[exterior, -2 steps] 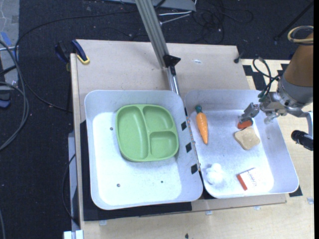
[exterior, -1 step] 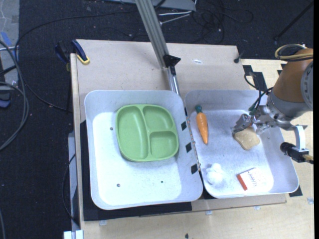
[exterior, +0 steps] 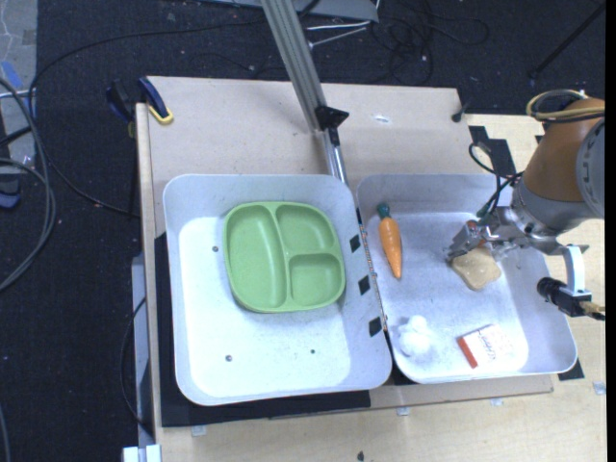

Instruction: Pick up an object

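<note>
In the right bin [exterior: 438, 210] lie an orange toy carrot [exterior: 390, 243] with a green top, a tan bread-like lump [exterior: 478, 271], a white crumpled object [exterior: 415, 335] and a small red and white packet [exterior: 487, 345]. My gripper [exterior: 470, 242] hangs low over the right bin, just above and left of the tan lump, close to touching it. The grey arm with its orange band [exterior: 558, 166] reaches in from the right. Nothing shows between the fingertips.
The left bin [exterior: 192, 287] holds a green divided plate [exterior: 285, 256]. A metal pole [exterior: 298, 51] slants down from the top to the gap between the bins. Black clips [exterior: 364, 282] sit along the seam. Cables hang by the arm at the right.
</note>
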Tool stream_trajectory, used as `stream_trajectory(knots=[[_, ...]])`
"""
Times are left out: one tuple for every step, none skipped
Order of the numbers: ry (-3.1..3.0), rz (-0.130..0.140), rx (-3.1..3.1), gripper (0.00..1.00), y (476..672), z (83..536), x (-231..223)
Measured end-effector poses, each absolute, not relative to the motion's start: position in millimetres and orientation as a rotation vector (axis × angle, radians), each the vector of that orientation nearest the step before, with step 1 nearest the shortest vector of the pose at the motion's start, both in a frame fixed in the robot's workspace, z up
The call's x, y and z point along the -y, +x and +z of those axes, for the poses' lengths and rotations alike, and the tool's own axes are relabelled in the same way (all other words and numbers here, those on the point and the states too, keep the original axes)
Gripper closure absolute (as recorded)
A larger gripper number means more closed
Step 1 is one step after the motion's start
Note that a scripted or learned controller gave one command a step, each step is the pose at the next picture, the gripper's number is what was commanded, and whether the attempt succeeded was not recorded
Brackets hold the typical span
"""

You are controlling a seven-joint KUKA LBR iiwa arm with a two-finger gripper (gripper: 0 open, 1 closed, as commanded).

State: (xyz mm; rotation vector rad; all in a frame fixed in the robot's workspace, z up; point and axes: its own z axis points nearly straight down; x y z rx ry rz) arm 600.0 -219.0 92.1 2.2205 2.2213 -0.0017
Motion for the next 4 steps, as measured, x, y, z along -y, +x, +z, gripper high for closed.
stream_trajectory(knots=[[2.217, 0.0, -2.22, 1.0, 600.8, 103, 219], [2.214, 0.005, -2.219, 1.0, 596.2, 163, 214], [2.214, 0.005, -2.219, 1.0, 597.9, 218, 215], [2.215, 0.001, -2.228, 1.0, 603.4, 212, 167]])
